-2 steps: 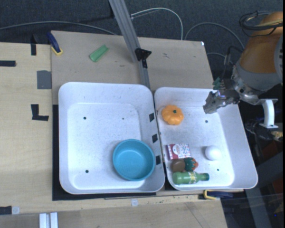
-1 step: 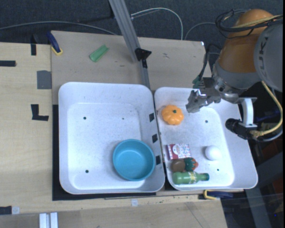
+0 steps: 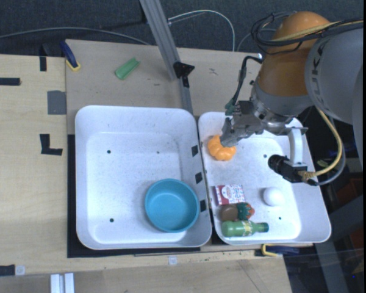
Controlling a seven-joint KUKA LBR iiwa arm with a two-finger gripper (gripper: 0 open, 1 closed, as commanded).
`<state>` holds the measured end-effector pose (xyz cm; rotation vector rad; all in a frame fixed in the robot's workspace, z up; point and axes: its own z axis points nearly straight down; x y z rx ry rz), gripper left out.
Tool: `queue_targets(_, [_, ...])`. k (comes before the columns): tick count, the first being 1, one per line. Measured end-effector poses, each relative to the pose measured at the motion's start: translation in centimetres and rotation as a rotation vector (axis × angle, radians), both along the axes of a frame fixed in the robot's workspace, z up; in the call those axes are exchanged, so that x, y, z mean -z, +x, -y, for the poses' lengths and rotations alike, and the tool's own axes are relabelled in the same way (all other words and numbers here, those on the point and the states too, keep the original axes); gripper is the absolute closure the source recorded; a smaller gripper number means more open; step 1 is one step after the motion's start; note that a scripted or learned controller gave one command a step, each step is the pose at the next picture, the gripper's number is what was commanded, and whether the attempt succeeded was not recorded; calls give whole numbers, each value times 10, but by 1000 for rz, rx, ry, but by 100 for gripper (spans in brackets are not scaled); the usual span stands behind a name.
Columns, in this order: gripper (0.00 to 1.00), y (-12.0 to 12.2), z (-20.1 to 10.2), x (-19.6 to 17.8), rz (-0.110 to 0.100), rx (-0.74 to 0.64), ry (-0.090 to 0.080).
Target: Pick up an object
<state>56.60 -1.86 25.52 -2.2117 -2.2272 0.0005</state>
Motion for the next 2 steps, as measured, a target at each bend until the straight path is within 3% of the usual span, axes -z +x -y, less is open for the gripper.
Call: queue_targets(2, [100,-25,-101,22,-2,0,-1])
